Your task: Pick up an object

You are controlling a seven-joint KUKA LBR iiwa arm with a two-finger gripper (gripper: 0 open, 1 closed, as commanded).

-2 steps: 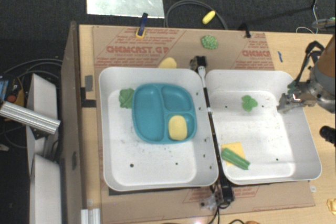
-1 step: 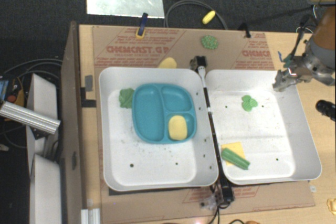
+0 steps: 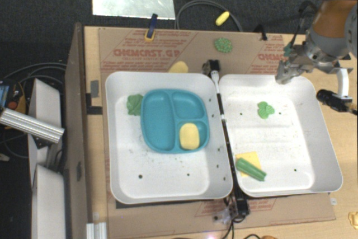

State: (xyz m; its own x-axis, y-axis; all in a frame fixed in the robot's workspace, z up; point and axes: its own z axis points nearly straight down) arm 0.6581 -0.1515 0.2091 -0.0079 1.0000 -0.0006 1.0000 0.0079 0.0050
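Figure. Overhead view of the bench [image 3: 168, 53] with two white bins, read left to right using the blue divided tray [image 3: 168, 120] as landmark. A dark green leafy piece [image 3: 135, 104] lay touching the tray's left edge, inside the left bin [image 3: 162, 187]. A yellow rounded piece [image 3: 189, 135] sat in the tray's lower right compartment. To the right of the tray, across the central seam, the right bin [image 3: 291, 176] held a small green floret [image 3: 265, 110] near its middle and, toward its near edge, a green stick [image 3: 250, 169] lying across a yellow wedge [image 3: 250, 159]. Farthest right of the tray, the tool [image 3: 285, 73] hung above the right bin's far rim; whether it was spread or pressed together could not be told, and nothing was seen in it. Probable hazards: a descent from there might have struck the rim; the floret, small and low, could have slipped; taking the stick could have dragged the wedge along.
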